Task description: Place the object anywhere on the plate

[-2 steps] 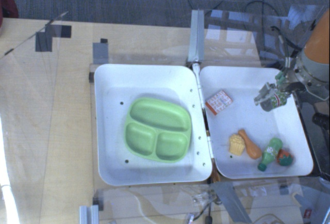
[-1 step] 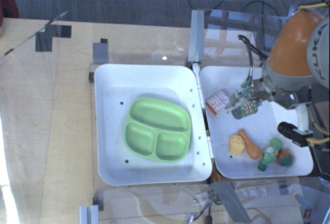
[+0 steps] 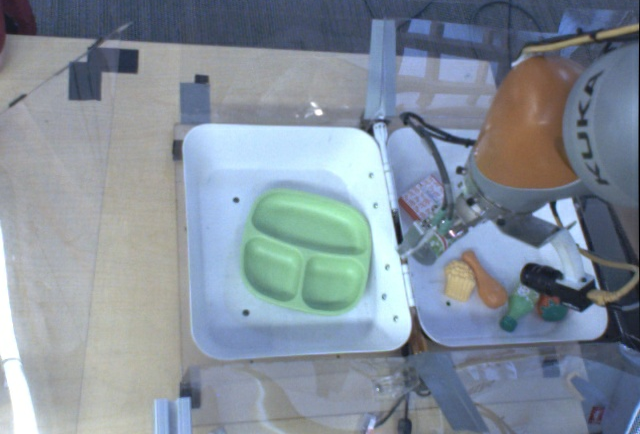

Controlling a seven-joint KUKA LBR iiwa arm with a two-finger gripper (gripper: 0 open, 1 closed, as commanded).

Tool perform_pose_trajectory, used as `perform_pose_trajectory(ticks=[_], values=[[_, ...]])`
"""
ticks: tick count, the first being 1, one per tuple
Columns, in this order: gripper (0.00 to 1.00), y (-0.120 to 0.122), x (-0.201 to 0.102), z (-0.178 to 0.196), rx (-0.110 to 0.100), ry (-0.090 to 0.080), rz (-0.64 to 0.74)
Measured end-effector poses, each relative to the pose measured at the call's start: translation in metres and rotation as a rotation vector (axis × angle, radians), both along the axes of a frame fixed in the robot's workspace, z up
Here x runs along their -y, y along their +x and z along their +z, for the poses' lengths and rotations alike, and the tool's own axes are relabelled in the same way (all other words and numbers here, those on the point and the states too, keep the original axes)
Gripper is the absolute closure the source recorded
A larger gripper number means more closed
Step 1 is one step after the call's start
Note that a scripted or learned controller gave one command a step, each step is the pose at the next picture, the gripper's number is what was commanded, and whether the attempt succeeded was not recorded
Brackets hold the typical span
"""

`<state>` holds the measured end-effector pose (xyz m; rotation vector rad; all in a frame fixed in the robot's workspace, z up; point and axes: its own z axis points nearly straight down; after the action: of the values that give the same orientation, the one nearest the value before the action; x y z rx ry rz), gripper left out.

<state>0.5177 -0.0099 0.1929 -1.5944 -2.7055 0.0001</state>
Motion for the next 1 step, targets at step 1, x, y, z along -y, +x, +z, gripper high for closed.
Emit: perform_pose_trajectory(ticks=[1], values=[[1.0,0.0194,-0.0605,-0.0108,0.001,0.0,0.062]])
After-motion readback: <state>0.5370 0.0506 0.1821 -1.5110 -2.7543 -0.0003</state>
